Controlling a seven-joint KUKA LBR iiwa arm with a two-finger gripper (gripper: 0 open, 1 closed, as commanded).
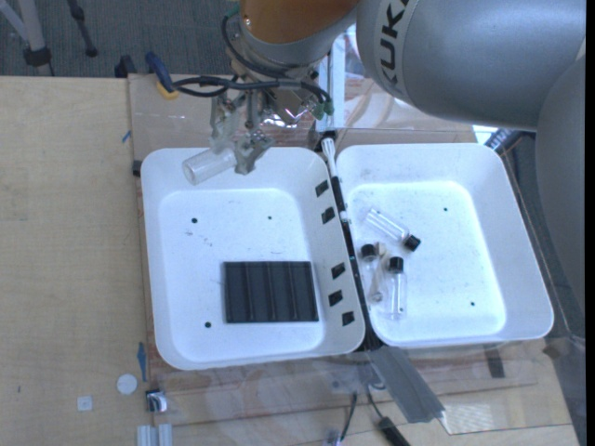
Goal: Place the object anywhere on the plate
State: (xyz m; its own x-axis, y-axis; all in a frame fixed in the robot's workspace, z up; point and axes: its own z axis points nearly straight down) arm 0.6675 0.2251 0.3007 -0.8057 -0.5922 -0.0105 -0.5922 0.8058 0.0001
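A black ribbed plate [270, 292] lies flat on the floor of the left bin [177, 342], toward its front. My gripper [234, 156] hangs over the back rim of that bin, well behind the plate. It is shut on a clear vial [204, 166], which sticks out to the left from between the fingers and lies roughly level above the rim. The orange band and the grey arm fill the top of the view.
The right bin [521, 295] holds several clear vials with black caps [390, 258] near its left side. A row of black clips [335, 249] runs along the ridge between the bins. Cables [200, 84] hang behind the left bin. Small parts [125, 384] lie on the wooden bench at front left.
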